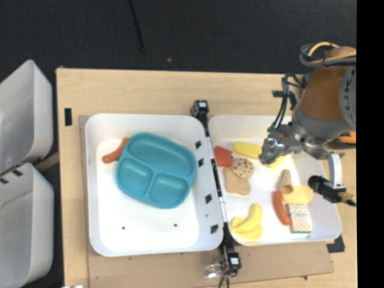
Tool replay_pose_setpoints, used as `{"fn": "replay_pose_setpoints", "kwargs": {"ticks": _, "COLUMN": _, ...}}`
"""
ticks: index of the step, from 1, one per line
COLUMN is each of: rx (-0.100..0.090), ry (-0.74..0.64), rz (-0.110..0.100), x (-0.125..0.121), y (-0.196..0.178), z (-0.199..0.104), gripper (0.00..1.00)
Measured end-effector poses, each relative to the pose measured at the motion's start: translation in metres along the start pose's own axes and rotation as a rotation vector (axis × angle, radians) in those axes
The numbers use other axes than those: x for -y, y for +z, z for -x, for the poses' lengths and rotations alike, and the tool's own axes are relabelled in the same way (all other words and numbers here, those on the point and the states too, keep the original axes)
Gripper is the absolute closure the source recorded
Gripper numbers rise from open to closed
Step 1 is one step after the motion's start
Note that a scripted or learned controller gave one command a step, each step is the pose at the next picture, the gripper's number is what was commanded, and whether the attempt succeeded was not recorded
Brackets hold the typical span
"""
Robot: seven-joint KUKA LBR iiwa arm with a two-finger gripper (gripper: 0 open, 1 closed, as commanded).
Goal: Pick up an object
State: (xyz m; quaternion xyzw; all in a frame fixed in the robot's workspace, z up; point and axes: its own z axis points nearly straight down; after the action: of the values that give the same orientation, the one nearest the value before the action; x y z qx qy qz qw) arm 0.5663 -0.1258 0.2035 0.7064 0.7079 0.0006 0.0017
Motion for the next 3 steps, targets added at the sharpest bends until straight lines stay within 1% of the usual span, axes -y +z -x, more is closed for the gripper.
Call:
{"fn": "replay_pose_setpoints", "kwargs": {"ticks": 1, "rx": 0.000, "ry": -0.001, "rz": 0.000, "x": -0.002, "y": -0.038, "z": 0.002, "gripper": 1.00}}
{"fn": "replay_pose_setpoints", "kwargs": {"ticks": 2, "rx": -0.002, "ry": -0.004, "rz": -0.004, "x": -0.017, "y": -0.026, "z": -0.050, "gripper": 1.00}}
{"fn": "replay_pose_setpoints", "kwargs": {"ticks": 3, "rx": -0.003, "ry": -0.005, "rz": -0.004, "x": -0.026, "y": -0.030, "z": -0.097, "gripper": 1.00}}
